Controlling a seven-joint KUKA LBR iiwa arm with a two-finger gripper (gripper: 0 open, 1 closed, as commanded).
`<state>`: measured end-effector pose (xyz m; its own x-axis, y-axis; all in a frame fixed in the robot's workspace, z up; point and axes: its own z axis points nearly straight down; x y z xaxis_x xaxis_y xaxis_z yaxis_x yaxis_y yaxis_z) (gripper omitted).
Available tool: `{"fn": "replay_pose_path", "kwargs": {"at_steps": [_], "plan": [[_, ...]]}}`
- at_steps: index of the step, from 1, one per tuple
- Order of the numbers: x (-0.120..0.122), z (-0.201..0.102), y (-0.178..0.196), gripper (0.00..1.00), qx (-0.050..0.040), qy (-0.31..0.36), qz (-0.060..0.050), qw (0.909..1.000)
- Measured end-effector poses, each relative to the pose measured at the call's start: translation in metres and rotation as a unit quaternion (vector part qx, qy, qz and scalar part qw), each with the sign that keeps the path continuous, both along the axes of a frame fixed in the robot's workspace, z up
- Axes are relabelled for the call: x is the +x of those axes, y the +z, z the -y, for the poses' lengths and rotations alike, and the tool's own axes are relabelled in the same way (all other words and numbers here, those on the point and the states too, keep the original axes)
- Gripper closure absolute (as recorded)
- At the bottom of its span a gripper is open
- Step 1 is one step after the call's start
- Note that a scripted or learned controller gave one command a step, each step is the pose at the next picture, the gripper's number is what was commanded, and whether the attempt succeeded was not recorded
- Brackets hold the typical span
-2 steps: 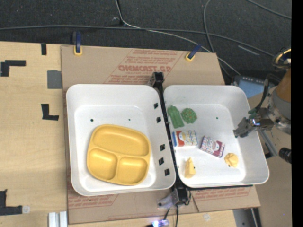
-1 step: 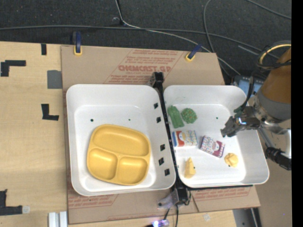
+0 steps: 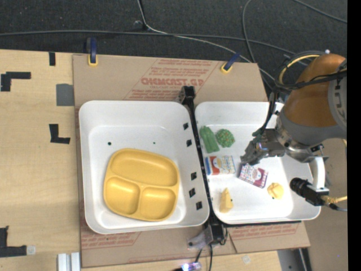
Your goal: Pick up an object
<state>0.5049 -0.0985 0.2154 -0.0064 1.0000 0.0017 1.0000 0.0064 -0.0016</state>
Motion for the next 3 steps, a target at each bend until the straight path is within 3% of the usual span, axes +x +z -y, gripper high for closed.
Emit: {"fn": "replay_pose_path", "kwargs": {"at_steps": [2,3], "plan": [[-0.004,-0.121,-0.003,1.00,0.0001,0.001,0.000,1.0000],[0.001,-0.165,0.003,1.00,-0.0007,0.000,0.000,1.0000]]}}
